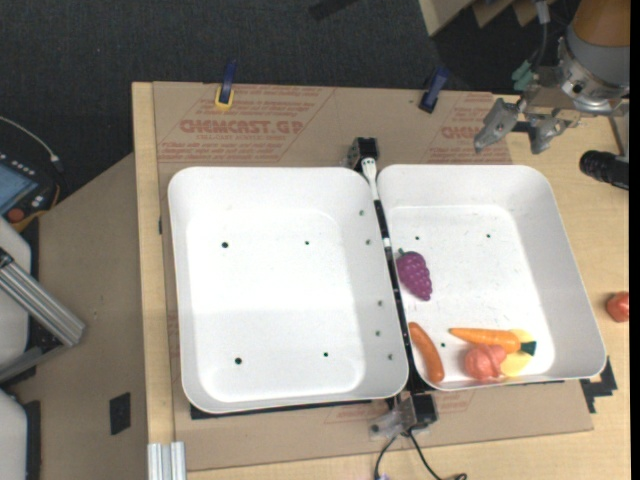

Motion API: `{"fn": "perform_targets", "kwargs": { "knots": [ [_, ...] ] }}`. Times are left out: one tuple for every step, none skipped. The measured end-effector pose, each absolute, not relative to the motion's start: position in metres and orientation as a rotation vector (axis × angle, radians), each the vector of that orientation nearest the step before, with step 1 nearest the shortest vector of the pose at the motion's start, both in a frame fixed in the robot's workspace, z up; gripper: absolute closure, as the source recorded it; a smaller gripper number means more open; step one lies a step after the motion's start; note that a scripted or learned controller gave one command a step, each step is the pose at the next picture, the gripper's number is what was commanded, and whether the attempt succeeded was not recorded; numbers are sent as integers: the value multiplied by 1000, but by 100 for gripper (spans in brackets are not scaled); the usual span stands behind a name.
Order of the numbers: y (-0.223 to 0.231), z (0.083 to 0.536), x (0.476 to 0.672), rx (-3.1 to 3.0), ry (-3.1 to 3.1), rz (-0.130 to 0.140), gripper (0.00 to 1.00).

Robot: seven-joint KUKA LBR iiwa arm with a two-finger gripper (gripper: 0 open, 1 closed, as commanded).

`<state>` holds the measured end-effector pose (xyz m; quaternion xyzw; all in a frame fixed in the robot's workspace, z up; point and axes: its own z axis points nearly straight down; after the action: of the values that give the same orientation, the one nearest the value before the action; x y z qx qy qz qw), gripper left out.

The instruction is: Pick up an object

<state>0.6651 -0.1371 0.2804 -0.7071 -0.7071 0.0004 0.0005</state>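
The gripper (518, 128) is held above the right bin's (560, 228) far rim, jaws spread and empty. Grapes (414, 274), carrot (487, 337) and sausage (427, 352) lie clustered near corner walls; a grasp may be blocked by wall contact.

Two shallow white bins: left bin (200, 268), right bin (560, 258), side by side on a cardboard sheet (300, 118). Blue clamps at far edge: one (226, 83), another (434, 88). Small red object (618, 307) on bench, right.
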Motion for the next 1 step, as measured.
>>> {"fn": "perform_targets", "kwargs": {
  "knots": [
    [-137,292,666,-2223,-2224,-2,100]
  ]
}}
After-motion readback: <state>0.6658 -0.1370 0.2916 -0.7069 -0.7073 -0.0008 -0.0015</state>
